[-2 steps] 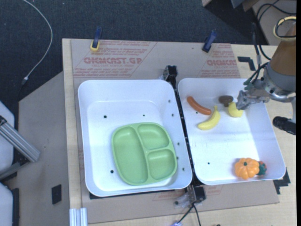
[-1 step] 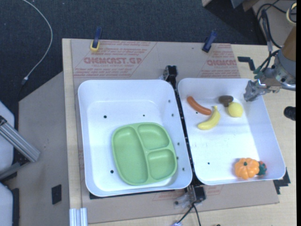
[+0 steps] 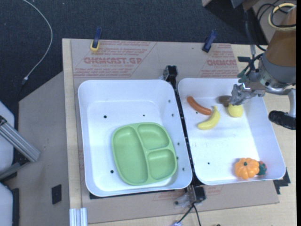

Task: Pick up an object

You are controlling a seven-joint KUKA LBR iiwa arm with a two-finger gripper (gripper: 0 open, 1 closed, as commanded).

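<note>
The right bin (image 3: 263,140) holds an orange-red sausage (image 3: 199,106), a yellow banana (image 3: 210,119), a small yellow lemon (image 3: 235,111) and an orange pumpkin (image 3: 248,168). My gripper (image 3: 240,96) hangs low at the bin's far right, directly over the lemon's top edge and partly covering it. A small brown object (image 3: 224,99) lies just left of the gripper. The banana and sausage sit apart from it, further left. The pumpkin rests near the bin's front right corner.
The left bin (image 3: 94,102) contains a green divided plate (image 3: 143,152). A black clamp (image 3: 170,72) sits between the bins at the back. The arm (image 3: 282,55) comes in from the right, above the right bin's far corner.
</note>
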